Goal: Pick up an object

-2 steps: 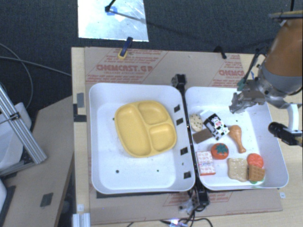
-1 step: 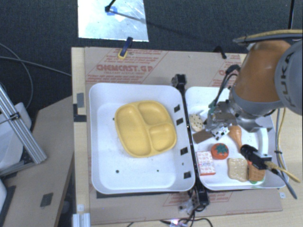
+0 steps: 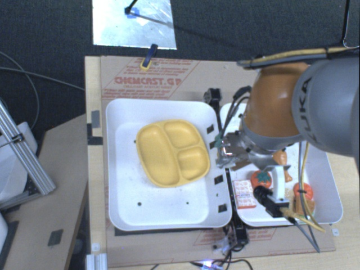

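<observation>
I see the grey arm with its orange band [image 3: 275, 103] over the right white bin [image 3: 332, 198], above small orange toys [image 3: 261, 179]. I cannot tell the gripper's [image 3: 228, 153] state. A yellow divided plastic tray [image 3: 171, 152] lies in the left white bin [image 3: 121, 151].

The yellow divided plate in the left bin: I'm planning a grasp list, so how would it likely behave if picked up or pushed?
The yellow divided plate looks like moulded plastic, so probably stiff and light. It lies flat and wide in the left bin, so it would likely slide rather than roll or tip. Its glossy, rounded rim may slip from a pincer.
</observation>
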`<state>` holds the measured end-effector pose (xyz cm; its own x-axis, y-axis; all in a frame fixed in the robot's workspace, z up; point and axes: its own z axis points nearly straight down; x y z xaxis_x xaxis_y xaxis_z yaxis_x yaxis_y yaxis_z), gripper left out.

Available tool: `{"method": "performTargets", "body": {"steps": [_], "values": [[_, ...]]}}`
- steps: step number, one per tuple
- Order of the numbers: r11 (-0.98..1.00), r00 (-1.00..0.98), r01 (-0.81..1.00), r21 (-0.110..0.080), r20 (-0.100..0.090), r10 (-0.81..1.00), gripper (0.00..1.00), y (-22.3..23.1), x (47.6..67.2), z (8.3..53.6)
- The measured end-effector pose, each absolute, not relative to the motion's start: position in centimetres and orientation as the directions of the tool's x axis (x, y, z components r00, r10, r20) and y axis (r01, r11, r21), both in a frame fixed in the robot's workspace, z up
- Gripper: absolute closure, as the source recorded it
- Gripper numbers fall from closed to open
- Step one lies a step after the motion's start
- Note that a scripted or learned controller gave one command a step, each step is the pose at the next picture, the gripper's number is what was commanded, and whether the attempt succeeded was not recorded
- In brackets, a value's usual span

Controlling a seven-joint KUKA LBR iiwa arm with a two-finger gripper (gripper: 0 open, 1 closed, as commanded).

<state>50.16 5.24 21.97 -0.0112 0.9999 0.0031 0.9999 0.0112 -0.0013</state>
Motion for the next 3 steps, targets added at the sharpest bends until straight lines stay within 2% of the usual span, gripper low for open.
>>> {"method": "performTargets", "body": {"steps": [1, 2, 3], "values": [[0.008, -0.008, 1.0, 0.004, 0.002, 1.0, 1.0, 7.8, 48.7, 24.0], [0.008, -0.008, 1.0, 0.002, 0.001, 1.0, 1.0, 11.6, 50.7, 22.2], [-0.002, 0.002, 1.0, 0.003, -0.001, 1.0, 1.0, 7.0, 56.9, 18.2]]}}
